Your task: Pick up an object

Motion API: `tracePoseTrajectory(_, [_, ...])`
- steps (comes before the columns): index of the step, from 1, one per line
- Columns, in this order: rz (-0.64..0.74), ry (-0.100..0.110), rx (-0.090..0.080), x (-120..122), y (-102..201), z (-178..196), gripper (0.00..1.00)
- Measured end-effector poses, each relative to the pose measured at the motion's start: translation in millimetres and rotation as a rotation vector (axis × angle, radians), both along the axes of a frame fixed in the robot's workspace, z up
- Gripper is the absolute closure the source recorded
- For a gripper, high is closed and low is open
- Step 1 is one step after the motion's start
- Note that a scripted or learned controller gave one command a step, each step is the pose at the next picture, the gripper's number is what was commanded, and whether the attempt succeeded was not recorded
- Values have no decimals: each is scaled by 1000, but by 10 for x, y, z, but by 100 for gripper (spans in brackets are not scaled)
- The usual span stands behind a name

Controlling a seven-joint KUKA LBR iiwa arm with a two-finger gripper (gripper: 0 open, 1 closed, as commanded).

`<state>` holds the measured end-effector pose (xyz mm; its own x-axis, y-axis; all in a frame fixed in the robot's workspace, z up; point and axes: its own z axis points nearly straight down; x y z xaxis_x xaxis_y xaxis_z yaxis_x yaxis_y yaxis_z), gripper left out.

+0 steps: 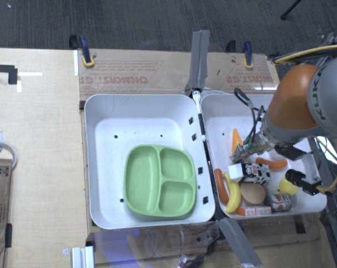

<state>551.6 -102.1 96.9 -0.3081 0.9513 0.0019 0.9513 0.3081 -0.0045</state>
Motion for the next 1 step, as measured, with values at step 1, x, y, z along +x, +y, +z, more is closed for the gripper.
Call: tracePoseTrajectory(1, [-68,-3,-2,803,391,933,100])
